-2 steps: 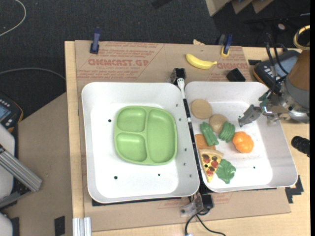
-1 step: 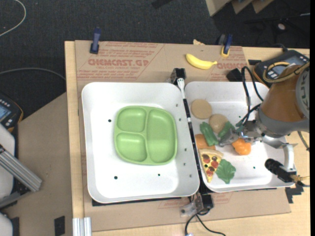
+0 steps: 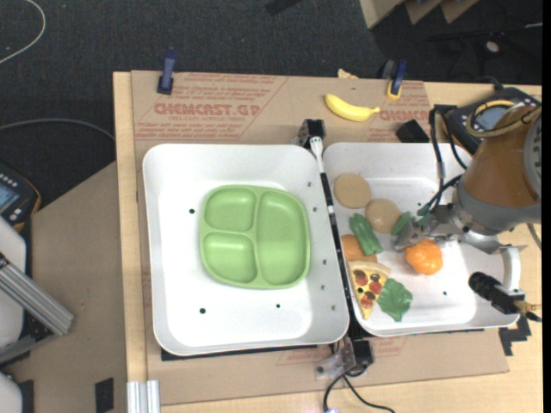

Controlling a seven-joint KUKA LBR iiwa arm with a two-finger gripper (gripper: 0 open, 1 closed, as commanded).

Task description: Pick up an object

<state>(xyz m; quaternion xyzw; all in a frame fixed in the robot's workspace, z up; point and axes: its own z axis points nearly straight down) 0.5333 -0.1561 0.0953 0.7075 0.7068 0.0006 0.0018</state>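
While my gripper (image 3: pixel 419 231) hangs low in the right bin (image 3: pixel 448 166) just above the orange (image 3: pixel 424 258), its grip unreadable to me, nothing looks lifted yet.

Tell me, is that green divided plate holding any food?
Empty. The green divided plate sits alone in the left bin, its three sections bare; the toy food lies in the right bin.

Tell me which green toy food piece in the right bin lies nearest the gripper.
The small green piece right beside the gripper, just above the orange. The other two green pieces, by the carrot and beside the pizza slice, lie farther left and lower.
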